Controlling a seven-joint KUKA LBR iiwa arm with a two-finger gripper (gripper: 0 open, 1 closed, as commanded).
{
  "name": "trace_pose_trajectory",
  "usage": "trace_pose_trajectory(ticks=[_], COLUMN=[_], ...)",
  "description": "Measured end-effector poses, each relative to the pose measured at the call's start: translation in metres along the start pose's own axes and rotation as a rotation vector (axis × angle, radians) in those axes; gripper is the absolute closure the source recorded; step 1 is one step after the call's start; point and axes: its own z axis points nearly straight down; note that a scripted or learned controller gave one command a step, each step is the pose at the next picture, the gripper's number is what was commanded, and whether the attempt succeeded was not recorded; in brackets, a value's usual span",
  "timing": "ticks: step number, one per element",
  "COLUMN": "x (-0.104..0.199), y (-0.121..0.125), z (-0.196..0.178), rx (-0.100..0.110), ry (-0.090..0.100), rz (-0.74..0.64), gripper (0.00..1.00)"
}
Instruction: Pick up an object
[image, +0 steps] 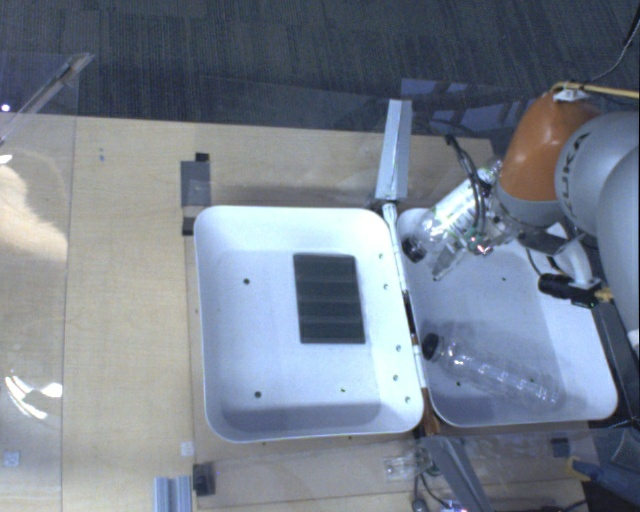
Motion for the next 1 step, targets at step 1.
trace_pose_trajectory(ticks=[1], x=[-0.0084], y=[-0.0711], z=[-0.0280], rx=[-0.018], ry=[0.004], rz=[0.044], gripper=[0.00])
